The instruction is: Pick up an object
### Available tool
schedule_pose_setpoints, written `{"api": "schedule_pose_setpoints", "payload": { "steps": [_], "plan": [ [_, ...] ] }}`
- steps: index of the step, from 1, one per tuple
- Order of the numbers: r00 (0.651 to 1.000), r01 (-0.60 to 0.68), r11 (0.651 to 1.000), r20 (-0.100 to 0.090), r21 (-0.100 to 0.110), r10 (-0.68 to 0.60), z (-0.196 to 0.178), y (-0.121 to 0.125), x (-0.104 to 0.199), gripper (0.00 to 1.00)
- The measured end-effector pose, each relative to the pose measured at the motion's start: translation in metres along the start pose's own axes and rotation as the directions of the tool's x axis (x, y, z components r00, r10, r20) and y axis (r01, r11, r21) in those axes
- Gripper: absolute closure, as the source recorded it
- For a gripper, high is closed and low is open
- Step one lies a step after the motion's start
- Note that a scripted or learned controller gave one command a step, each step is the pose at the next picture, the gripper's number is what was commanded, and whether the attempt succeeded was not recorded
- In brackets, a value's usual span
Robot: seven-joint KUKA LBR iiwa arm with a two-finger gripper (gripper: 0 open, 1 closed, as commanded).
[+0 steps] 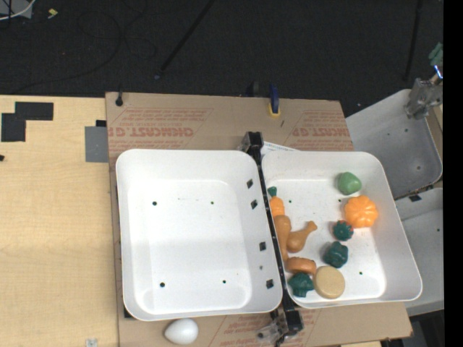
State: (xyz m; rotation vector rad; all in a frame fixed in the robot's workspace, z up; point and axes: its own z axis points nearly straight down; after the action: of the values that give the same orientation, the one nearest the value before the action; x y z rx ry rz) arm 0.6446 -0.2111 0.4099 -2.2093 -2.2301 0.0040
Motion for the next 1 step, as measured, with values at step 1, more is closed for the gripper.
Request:
{"api": "schedule_pose_setpoints", "payload": {
  "steps": [1],
  "plan": [
    [1.000, 0.002, 1.000, 0.000, -0.003, -0.002, -0.0097, 0.0002, 0.0002, 1.00]
  ]
}}
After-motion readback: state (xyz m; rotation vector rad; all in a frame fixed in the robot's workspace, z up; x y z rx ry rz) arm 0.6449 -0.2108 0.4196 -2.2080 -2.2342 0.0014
